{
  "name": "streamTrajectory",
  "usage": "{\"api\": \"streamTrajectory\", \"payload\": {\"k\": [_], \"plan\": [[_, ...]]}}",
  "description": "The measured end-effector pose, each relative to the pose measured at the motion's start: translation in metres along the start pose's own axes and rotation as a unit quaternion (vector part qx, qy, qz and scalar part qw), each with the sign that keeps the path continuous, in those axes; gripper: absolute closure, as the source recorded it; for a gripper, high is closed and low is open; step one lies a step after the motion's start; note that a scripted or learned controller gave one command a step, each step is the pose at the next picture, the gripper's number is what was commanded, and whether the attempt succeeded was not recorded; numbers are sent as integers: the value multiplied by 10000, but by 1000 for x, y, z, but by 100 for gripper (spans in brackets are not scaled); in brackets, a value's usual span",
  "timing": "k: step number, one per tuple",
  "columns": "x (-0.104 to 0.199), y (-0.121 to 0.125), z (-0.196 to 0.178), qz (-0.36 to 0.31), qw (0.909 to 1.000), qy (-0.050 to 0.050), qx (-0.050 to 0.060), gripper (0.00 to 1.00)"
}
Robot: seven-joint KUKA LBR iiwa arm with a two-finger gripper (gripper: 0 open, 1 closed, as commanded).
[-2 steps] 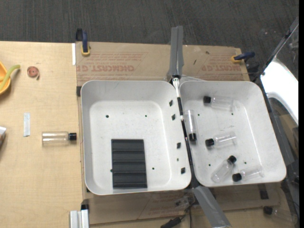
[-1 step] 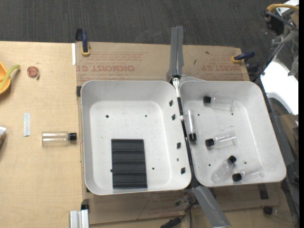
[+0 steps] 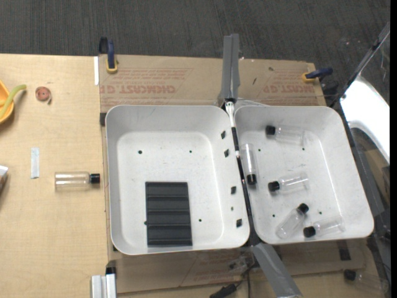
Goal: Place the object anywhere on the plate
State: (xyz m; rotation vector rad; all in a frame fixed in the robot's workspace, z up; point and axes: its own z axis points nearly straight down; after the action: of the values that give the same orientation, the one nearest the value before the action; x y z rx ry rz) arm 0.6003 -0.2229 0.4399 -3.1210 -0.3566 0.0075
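Running across the cardboard sheet [image 3: 186, 78] behind the bins are lines of reddish print, upside down from this camera and too faint to read with certainty. Blue-handled clamps [image 3: 107, 49] pin that sheet at its far corners.

The left bin [image 3: 109, 166] holds a black ribbed plate [image 3: 167, 213] lying flat near its front wall, with bare white floor behind it and to either side. The right bin [image 3: 351, 160] holds five clear bottles [image 3: 287, 183] with black caps, all on their sides. One lies along the wall shared with the left bin, two lie close together at the front, and the others are spread apart.

Another clear bottle [image 3: 74, 179] lies on the wooden bench [image 3: 56, 228], left of the bins.

Whether the gripper is wide or narrow cannot be told.
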Motion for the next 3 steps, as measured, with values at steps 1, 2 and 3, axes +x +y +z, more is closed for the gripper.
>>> {"api": "streamTrajectory", "payload": {"k": [1,2,3], "plan": [[47,-32,0,67,10000,2,1,0],[-75,-18,0,-39,10000,-2,3,0],[20,-82,0,139,9999,1,0,0]]}}
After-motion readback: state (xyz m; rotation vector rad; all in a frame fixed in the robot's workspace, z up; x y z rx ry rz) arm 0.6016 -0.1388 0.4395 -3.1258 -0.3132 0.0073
